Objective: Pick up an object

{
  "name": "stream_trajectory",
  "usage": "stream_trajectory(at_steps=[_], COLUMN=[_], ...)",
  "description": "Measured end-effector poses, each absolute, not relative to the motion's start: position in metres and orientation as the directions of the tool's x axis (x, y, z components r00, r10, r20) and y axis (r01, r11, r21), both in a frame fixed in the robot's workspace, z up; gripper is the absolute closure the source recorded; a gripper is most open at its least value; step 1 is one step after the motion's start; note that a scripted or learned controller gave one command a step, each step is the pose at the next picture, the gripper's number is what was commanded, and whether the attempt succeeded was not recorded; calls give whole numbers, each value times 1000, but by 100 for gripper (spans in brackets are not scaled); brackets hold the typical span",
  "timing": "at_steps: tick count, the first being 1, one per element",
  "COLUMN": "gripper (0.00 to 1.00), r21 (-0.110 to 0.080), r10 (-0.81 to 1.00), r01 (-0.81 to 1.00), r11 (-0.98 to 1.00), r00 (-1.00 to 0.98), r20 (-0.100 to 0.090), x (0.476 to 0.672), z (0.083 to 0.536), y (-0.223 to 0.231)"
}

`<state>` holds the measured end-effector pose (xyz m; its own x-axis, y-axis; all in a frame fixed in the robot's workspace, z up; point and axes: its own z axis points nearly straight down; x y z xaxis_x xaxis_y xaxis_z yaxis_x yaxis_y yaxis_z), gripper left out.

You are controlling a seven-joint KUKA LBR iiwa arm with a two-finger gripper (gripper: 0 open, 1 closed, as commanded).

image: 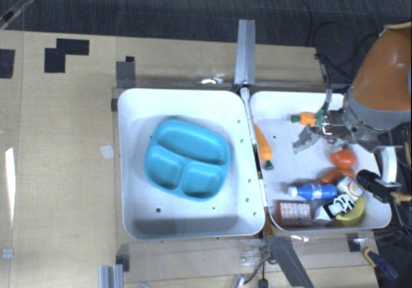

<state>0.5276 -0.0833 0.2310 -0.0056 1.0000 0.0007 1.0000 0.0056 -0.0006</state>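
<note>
**Inspector:** State the gripper's position.

**Assistant:** The gripper (315,131) hangs over the right bin (277,113), in its upper half. Two grey fingers (302,141) point down and toward the bin divider. They stand spread apart, with nothing between them.

**Inspector:** What lies nearest the fingers?

**Assistant:** A small orange and green piece (305,118) sits just beside the upper finger, on the far side from the camera; contact cannot be judged. An orange-red ball (344,158) rests near the fingers on the arm's side, slightly toward the camera.

**Inspector:** Other candidates for picking?

**Assistant:** A toy carrot (262,143) lies against the divider, beyond the fingertips and apart from them. Well below the fingers, along the bin's near wall, lie a blue bottle (317,191) on its side, a brownish red box (296,213), a black and white item (344,203) and a yellow object (353,214), crowded together and touching.

**Inspector:** And the left bin?

**Assistant:** The left bin (135,164) holds a blue divided tray (187,158), well apart from the fingers, across the divider.
</note>
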Motion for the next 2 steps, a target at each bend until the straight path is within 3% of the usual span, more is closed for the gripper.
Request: stream_trajectory(at_steps=[1, 2], gripper=[100, 100], r21=[2, 4], r10=[1000, 999], r01=[1000, 999], r11=[8, -54], r00=[-8, 54], r20=[1, -1], x=[529, 583], z=[241, 327], y=[-82, -96])
